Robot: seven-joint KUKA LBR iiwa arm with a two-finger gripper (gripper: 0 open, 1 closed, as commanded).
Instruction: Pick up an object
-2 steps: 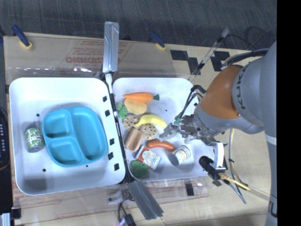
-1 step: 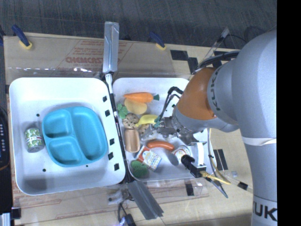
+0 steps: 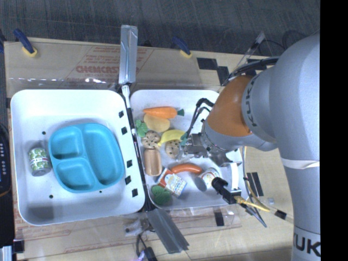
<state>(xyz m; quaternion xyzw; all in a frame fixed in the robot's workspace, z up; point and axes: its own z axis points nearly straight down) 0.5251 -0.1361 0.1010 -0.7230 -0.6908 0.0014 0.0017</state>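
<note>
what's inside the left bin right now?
The left bin holds a blue divided tray, its three compartments bare, and a small green-speckled jar lying beside the tray's left edge. Whatever sits under the tray is covered.

Legible text — red "CHEMCAST" print on the cardboard sheet [image 3: 95, 64] behind the bins; "KUKA" lettering, partly cut off, on the arm [image 3: 304, 145]. Other labels unreadable.

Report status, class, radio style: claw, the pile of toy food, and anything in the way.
Claw low over right bin, beside banana. Nothing seen gripped. Carrot, cookie, sausage crowd close. Blue tray sits in left bin.
</note>
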